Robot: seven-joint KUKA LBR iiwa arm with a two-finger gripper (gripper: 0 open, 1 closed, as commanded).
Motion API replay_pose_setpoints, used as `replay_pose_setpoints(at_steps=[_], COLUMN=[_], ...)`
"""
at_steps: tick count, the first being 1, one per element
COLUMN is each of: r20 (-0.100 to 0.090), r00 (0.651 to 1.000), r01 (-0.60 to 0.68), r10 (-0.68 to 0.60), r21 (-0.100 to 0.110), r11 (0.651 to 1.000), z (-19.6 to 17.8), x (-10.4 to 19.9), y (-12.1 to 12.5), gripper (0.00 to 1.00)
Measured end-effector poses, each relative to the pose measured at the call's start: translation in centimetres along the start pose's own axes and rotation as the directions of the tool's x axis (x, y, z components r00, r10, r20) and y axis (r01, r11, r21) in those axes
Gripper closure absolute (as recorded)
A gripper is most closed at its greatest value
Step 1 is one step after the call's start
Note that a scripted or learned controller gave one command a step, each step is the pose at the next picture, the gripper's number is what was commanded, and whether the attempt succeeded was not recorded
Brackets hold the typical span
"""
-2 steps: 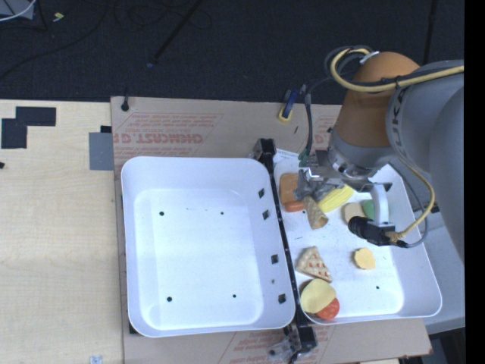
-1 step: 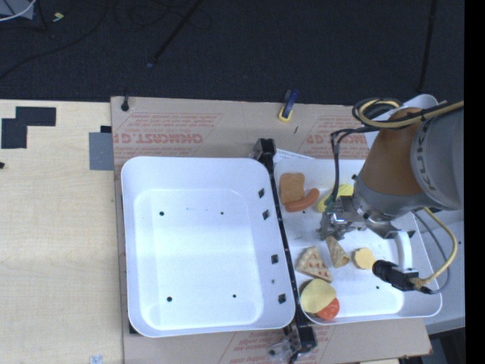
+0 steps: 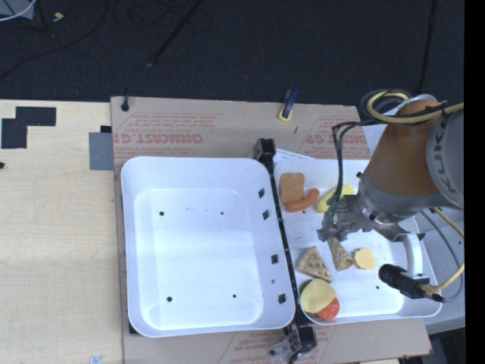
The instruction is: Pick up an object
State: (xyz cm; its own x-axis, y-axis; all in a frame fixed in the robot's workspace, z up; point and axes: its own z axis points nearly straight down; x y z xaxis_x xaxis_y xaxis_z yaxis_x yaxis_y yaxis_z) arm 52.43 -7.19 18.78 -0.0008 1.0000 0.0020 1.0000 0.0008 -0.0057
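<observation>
Toy food fills the right-hand shallow white bin (image 3: 394,303), and the tan wedge-shaped plastic piece (image 3: 340,256) just under the gripper (image 3: 339,230) looks light, rigid and slick, best pinched across its flat faces; finger state I cannot tell.

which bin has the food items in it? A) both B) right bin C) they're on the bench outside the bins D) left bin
B: the hot dog, the sandwich wedge and the other pieces all lie in the right bin, under the gripper.
</observation>
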Motion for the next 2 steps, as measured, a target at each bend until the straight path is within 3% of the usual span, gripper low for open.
replay_pose_setpoints(at_steps=[1,2], r20=[0.000,0.000], r00=[1.000,1.000], r01=[0.002,0.001], r10=[-0.002,-0.001], r21=[0.002,0.008], r11=[1.000,1.000], z=[0.4,0.4], x=[3.7,7.6], y=[1.0,-5.2], gripper=[1.00,1.00])
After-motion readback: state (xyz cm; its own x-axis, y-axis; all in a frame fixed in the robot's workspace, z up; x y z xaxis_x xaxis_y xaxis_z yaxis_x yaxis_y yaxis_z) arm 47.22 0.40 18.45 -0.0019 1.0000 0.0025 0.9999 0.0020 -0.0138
